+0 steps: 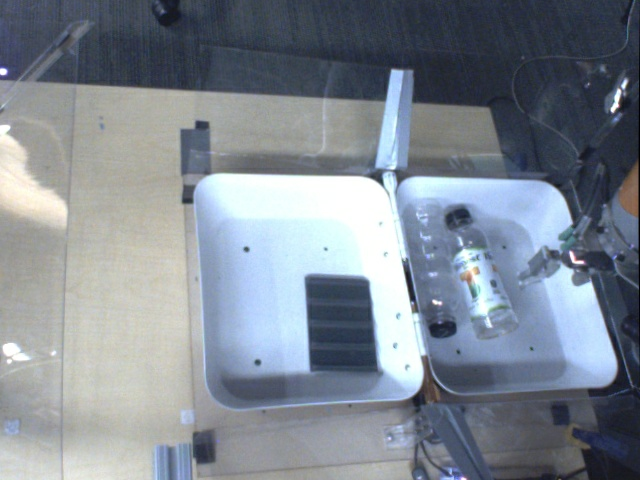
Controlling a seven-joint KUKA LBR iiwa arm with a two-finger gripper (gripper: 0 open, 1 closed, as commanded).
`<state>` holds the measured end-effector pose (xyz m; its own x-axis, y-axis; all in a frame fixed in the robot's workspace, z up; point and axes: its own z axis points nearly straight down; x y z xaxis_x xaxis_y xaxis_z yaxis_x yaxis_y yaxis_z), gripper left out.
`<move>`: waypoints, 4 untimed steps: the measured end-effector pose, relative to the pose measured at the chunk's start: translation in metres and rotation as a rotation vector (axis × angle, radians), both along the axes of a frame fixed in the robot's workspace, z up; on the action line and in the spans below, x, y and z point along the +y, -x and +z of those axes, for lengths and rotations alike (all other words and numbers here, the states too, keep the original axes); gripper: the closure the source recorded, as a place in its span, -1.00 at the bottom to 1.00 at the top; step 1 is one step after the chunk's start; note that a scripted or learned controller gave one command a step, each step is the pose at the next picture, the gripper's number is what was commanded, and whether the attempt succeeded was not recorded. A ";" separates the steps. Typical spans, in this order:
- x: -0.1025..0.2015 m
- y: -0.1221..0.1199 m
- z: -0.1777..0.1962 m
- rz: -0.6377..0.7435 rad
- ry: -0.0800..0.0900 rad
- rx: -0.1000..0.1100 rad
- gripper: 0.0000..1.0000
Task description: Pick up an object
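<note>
My hand (545, 264) sits low over the right edge of the right bin (590, 363), reaching in from the right side of the counter (110, 298). Its fingers point leftward into the bin, and I cannot tell how far apart they are; the tips are too small and blurred against the white floor. Nothing shows between them, so I am holding nothing that I can see.

Just to the left of my hand lies a clear plastic bottle (477, 278) with a black cap and a green and orange label. It lies on its side on the bin floor, cap end pointing away toward the far wall, base toward the near wall. It is near my fingers but apart from them, with bare white floor between.

Further left of that, along the bin's left wall, lies a second clear bottle (430, 268), almost see-through, with its black cap (441, 327) at the near end. The two bottles lie roughly side by side; I cannot tell whether they touch.

Well away to my left, across the divide, is the left bin (230, 268). On its floor, toward the near right part, lies a dark ribbed rectangular block (341, 322), flat and well apart from everything in my bin.
</note>
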<state>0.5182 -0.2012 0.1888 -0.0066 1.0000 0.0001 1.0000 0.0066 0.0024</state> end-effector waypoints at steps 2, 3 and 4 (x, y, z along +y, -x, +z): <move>0.029 -0.044 -0.054 0.032 0.017 -0.050 -1.00; 0.037 -0.050 -0.055 0.125 0.022 -0.058 -1.00; 0.014 -0.077 0.101 0.399 0.003 -0.005 -1.00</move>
<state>0.5951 -0.1875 0.2893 -0.3943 0.9190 -0.0042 0.9189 0.3943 0.0068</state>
